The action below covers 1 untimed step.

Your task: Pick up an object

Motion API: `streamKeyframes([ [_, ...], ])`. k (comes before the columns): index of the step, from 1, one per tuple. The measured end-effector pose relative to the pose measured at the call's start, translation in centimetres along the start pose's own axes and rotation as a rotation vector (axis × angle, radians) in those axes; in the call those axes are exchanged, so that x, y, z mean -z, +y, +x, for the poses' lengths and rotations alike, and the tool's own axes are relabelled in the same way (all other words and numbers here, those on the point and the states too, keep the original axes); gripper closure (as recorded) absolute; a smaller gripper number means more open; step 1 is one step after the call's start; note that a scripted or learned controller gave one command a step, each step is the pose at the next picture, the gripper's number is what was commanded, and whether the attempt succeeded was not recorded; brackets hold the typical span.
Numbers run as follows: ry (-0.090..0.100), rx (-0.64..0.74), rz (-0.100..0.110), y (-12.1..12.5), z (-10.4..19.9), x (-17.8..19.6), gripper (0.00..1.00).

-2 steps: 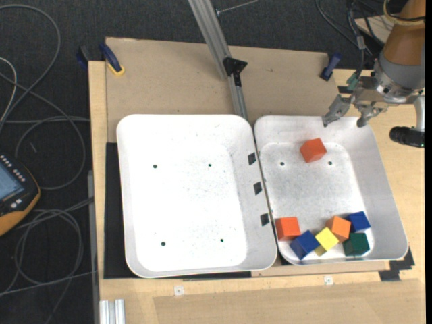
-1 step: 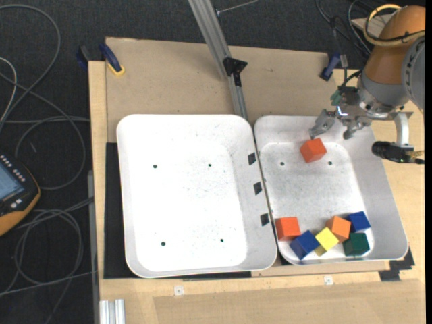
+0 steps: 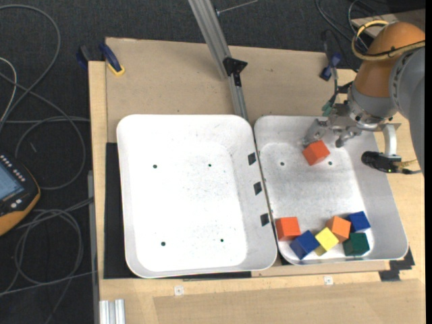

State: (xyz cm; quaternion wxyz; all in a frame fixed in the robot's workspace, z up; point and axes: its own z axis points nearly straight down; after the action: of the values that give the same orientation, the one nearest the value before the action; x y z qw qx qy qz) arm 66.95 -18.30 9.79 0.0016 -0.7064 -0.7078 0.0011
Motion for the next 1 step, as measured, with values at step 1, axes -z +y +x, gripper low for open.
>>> streamKeyframes([
  [1,-0.002,0.001,-0.007,0.19,-0.01,1.46,1.0],
])
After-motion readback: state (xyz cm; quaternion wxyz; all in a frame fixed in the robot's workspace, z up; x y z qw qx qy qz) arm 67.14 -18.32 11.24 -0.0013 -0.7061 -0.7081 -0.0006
